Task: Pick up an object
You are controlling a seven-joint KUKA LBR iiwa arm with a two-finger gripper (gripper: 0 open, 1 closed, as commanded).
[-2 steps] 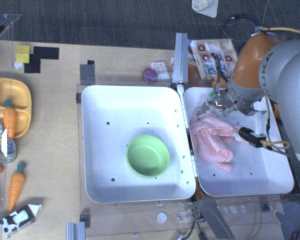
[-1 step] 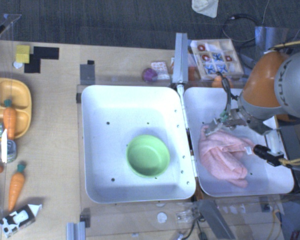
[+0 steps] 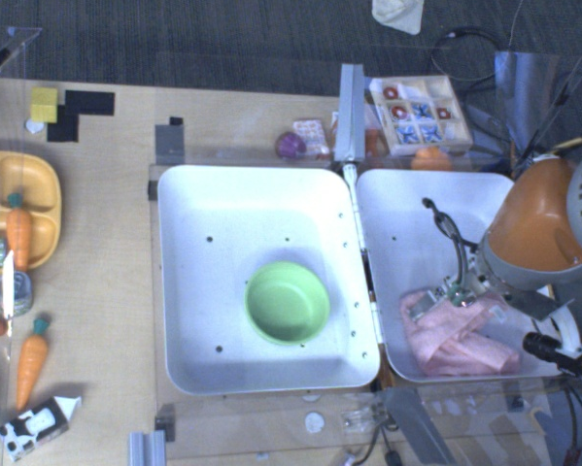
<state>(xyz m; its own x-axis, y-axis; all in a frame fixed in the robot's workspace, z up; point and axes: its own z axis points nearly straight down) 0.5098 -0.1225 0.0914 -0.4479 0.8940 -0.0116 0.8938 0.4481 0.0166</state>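
The divider [image 3: 350, 124] between the two bins serves as the landmark. Behind it on the worktop [image 3: 106, 289] lie a purple ball [image 3: 290, 145] and a small pink packet [image 3: 310, 136] to its left, and a tic-tac-toe board [image 3: 419, 113] to its right. Far left of the divider sit a yellow compartment tray [image 3: 40, 187] with a carrot [image 3: 17, 238] on it, a second carrot [image 3: 31, 355] and a cow-patterned carton [image 3: 36, 425].

The left bin [image 3: 203, 212] holds a green bowl [image 3: 288, 303], upright, toward its front. The right bin [image 3: 407, 212] holds a crumpled pink cloth [image 3: 456, 336] in its front half, close to the front wall.

The end effector [image 3: 458, 289] is down at the cloth's rear edge, with the arm's orange band [image 3: 533, 223] above the bin's right side. Whether its fingers are parted or clenched cannot be told.

The rear half of the right bin, next to the divider, is open floor, as is the left bin's rear.
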